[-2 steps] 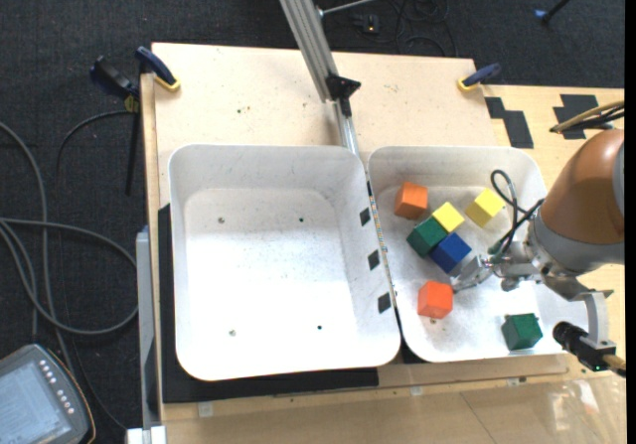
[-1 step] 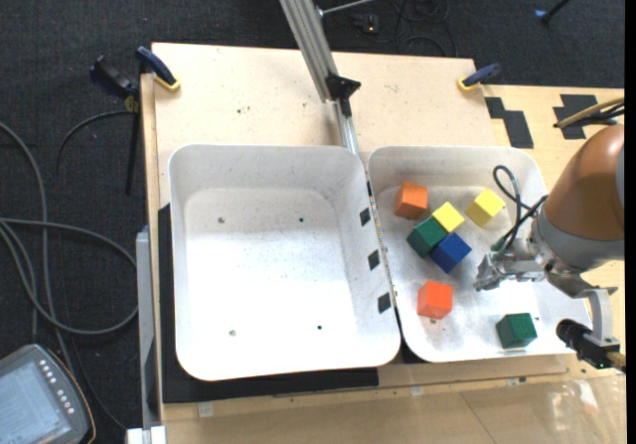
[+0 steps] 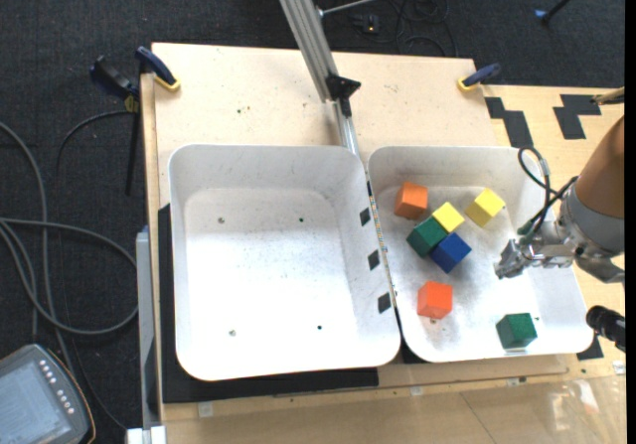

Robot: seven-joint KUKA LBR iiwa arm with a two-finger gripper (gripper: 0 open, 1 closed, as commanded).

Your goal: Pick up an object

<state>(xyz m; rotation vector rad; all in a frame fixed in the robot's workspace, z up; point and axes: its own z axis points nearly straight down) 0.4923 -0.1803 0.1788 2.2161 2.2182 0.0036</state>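
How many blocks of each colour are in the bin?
Orange: 2, orange block and orange-red block
Yellow: 2, yellow block and second yellow block
Green: 2, green block and far green block
Blue: 1, blue block
Total: 7

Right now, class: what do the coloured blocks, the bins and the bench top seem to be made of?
Coloured blocks, e.g. the orange block: probably painted wood or plastic; flat, solid colours with little shine leave it open.
Bins, e.g. the right bin: likely thin moulded plastic; white, smooth, with rounded rims and corners.
Bench top: looks like unfinished plywood or board; pale, matte, speckled.
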